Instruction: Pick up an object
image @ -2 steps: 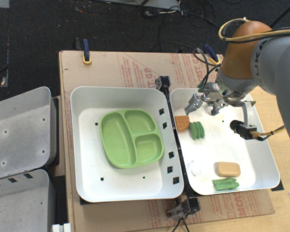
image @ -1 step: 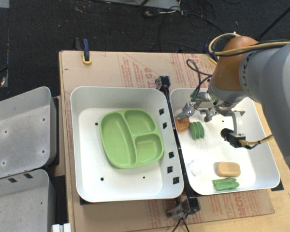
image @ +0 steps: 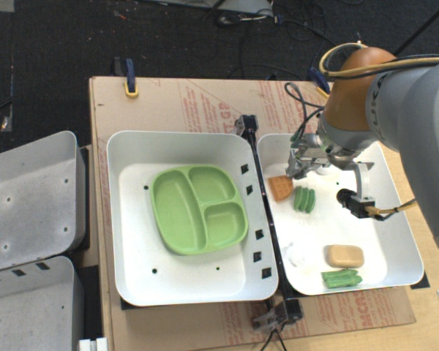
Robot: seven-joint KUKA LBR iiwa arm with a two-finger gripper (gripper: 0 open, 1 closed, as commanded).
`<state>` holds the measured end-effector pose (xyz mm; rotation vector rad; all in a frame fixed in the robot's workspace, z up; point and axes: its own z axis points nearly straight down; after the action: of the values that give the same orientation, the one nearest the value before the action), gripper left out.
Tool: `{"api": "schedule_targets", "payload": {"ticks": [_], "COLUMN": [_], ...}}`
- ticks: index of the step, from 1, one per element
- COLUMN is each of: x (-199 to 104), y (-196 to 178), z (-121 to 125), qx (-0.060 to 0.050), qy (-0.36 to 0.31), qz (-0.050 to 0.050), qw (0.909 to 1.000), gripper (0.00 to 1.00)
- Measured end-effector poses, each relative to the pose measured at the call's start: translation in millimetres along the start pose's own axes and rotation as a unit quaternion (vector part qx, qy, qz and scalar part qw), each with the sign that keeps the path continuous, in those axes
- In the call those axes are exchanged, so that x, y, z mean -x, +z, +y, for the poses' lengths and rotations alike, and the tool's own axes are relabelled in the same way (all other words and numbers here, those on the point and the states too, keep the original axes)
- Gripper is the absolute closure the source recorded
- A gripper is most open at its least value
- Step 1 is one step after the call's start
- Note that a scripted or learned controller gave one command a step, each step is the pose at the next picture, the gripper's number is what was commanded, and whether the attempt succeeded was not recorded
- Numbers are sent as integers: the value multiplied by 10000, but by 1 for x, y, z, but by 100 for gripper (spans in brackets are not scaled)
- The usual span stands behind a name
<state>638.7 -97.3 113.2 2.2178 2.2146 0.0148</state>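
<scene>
Whether the hand (image: 301, 168) is open or closed I cannot tell; poised between orange piece (image: 281, 188) and green piece (image: 304, 199), it may nudge both aside.

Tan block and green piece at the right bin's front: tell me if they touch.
Cannot tell. In the camera view the tan block sits just behind the green piece; their edges meet without a plain gap.

The grey arm (image: 413, 101) reaches in from the right, its orange band (image: 355, 86) above the wrist. The gripper (image: 301, 168) hangs low, pointing down, over toward the right side.
</scene>
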Motion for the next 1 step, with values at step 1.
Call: {"api": "schedule_targets", "payload": {"ticks": [1], "x": [-2], "y": [-43], "z": [-1], "qx": [-42], "qy": [-15], "qz": [-10], "qw": [10000], "gripper": [100]}}
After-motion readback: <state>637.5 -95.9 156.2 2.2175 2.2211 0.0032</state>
